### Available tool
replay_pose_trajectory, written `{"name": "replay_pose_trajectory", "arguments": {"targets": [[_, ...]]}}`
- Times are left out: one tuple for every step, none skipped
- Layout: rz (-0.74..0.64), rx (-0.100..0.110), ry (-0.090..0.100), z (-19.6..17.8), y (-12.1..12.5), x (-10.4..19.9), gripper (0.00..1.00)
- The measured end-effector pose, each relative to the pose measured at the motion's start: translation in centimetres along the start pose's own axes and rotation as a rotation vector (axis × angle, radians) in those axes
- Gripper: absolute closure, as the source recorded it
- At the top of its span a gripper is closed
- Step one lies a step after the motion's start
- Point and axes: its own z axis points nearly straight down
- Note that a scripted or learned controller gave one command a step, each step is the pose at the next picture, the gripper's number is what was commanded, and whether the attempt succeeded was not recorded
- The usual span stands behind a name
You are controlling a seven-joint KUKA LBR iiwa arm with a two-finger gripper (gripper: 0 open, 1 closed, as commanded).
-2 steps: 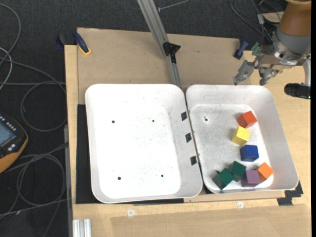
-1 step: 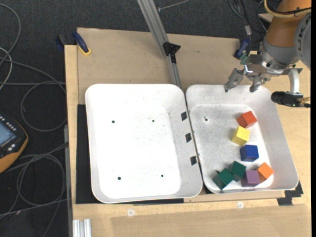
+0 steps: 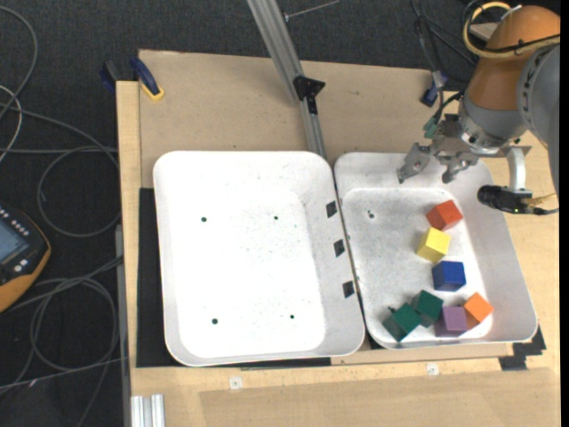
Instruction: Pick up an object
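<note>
Gripper (image 3: 432,170) is hanging over the top edge of the right bin (image 3: 382,247), fingers spread wide with nothing in them. Red block (image 3: 444,214) sits just below it, other blocks lower right

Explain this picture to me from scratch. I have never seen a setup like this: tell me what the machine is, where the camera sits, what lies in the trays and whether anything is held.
One camera looks down at a slant on a wooden bench with two shallow white trays. The grey and orange machine at the right is a robot arm; its tool, two fingers spread open, hangs over the far rim of the right tray and holds nothing. In that tray lie small blocks: red, yellow, blue, orange, purple and two dark green. The left tray shows a few dark specks.
</note>
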Motion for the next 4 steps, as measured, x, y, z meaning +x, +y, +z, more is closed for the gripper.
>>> {"name": "replay_pose_trajectory", "arguments": {"targets": [[-0.001, -0.011, -0.002, -1.6, 0.3, 0.0, 1.0], [-0.002, -0.014, -0.002, -7.4, -0.4, 0.6, 1.0], [-0.002, -0.017, -0.003, -14.0, -0.4, 0.5, 1.0], [-0.002, -0.012, -0.002, -16.2, -0.3, 0.5, 1.0]]}}
